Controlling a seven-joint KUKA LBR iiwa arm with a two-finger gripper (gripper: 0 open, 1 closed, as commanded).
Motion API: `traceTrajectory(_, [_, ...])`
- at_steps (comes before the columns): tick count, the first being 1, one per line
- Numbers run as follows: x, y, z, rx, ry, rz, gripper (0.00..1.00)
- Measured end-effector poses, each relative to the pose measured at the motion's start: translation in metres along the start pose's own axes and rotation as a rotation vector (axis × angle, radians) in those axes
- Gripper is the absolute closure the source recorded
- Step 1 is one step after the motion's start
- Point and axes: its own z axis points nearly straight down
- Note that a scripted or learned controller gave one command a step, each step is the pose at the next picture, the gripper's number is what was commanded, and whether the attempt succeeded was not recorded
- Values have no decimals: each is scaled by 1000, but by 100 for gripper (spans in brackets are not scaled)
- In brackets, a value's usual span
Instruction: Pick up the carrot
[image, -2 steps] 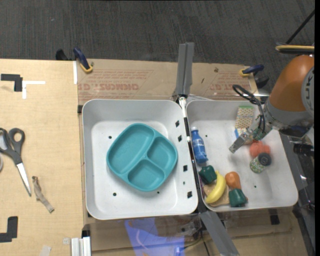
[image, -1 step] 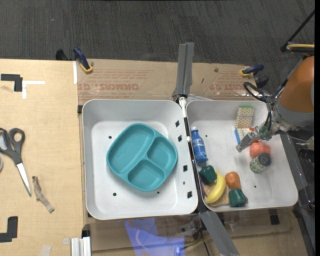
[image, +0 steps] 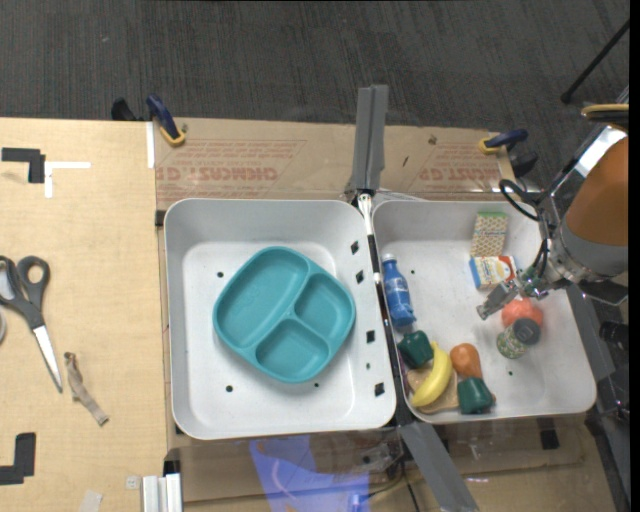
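One carrot (image: 465, 358) beside banana (image: 433, 378), green pepper (image: 416, 349), blue bottle (image: 397, 291), fingers (image: 505, 300) state unclear.

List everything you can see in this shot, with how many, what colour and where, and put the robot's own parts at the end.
Bins: 2, white, side by side on the bench.
Plate: 1, teal, three compartments, in the left bin.
Bottle: 1, blue, right bin, along its left wall.
Pepper: 1, green, right bin, below the bottle.
Banana: 1, yellow, right bin, near the front left.
Carrot: 1, orange, right bin, right of the banana.
Green item: 1, right bin, below the carrot; kind unclear.
Boxes: 2, pale, printed, right bin, near the back.
Red item: 1, right bin, under the claw, over a clear jar-like thing.
Scissors: 1, grey, on the bench at far left.
Clamps: 2, blue and yellow, at the back edge.
Arm: 1, grey and orange, at the right.
Claw: 1, over the right bin.
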Motion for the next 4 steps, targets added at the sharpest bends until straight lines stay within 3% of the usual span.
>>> traceTrajectory(1, [0,1,-9,0,-2,-3,100])
traceTrajectory(2, [28,-77,-34,-3,-2,-9,100])
traceTrajectory(3, [8,-77,-180,-4,-5,-334,100])
traceTrajectory(4, [56,-26,-124,-2,-2,-487,100])
